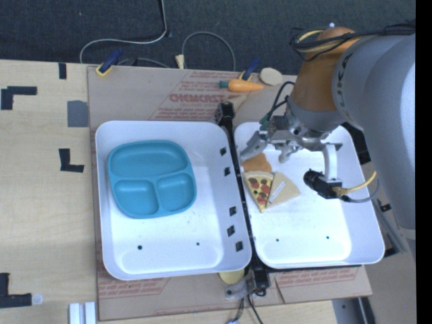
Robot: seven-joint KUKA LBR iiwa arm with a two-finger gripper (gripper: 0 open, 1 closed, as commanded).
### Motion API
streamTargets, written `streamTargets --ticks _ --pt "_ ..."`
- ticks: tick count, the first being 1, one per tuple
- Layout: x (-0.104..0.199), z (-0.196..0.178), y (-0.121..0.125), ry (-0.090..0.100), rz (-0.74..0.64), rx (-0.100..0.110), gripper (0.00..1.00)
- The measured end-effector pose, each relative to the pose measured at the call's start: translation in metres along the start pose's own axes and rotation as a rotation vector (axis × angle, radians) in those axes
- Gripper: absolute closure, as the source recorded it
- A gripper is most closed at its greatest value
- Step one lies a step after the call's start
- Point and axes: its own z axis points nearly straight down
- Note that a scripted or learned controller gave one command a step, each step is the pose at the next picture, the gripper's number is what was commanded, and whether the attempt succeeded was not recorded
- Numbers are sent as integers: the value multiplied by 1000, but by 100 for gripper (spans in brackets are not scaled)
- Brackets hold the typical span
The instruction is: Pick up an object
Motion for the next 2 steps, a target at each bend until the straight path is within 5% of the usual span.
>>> streamTargets --ticks 1,2 --pt "-55 51 22 -2 5 3 0" --pt "-48 92 -24 -8 1 -28 0"
